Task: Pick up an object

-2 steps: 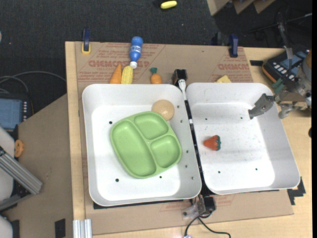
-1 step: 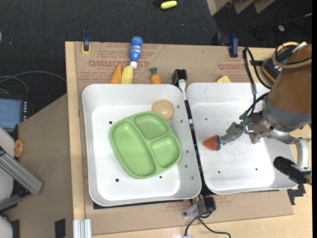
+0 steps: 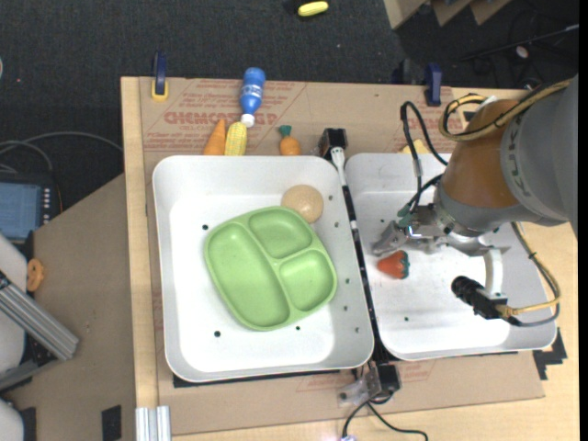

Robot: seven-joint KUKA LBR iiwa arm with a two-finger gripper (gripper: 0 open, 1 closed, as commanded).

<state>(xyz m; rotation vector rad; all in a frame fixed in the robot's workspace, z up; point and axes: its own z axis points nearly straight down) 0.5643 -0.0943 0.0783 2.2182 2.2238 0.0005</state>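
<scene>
Take the red strawberry-like toy (image 3: 394, 265) as your landmark: it lay on the floor of the right bin (image 3: 432, 333), toward that bin's left side. You could read it as the likeliest target, since it was the one loose thing in that bin and sat just below the gripper (image 3: 397, 235).

Left of the toy, across the seam between the bins, the left bin (image 3: 184, 338) held a green divided plate (image 3: 269, 266), lying flat in the middle, and beyond the plate a pale round ball (image 3: 303, 202) rested against its far edge. Those seemed parked out of the arm's way.

Just above the toy the gripper hung, pointed down and leftward; whether it was spread or closed you could not tell at this slant. The toy was not between anything you could see, so count it as not grasped. The arm (image 3: 514, 168) reached in from the toy's right, its orange band bent over the bin.

Farthest from the toy, small toys lay on the bench (image 3: 138, 246) behind the bins.
</scene>
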